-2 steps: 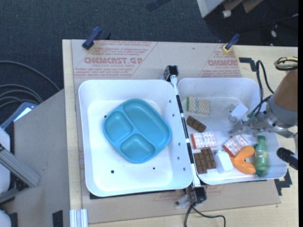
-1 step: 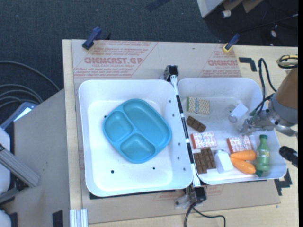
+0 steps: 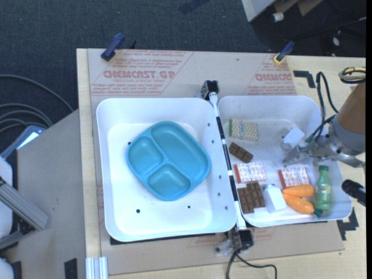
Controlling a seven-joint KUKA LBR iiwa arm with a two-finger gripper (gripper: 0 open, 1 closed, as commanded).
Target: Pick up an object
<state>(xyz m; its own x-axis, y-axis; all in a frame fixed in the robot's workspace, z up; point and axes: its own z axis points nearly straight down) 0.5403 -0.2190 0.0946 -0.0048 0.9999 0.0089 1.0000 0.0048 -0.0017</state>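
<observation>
- Green plastic bottle (image 3: 322, 189): lying at the right end of the right-hand white bin (image 3: 273, 104), touching two orange toy carrots (image 3: 299, 197); probably light, stiff and smooth, likely to roll or slip; best taken across the narrow body, clear of the carrots.
- Flat packets: red-and-white printed packets (image 3: 250, 171), brown chocolate-like bar (image 3: 251, 197), small brown piece (image 3: 240, 152), green-and-white checked packet (image 3: 243, 130); thin and low, hard to pinch from above.
- Pincer (image 3: 300, 149): low over the right bin near a white block (image 3: 293, 136); opening not discernible, nothing visibly held.
- Blue moulded three-compartment plate (image 3: 168, 160): alone in the left-hand white bin (image 3: 110, 173) on the desk (image 3: 145, 74); broad, rigid, graspable only at the rim.
</observation>
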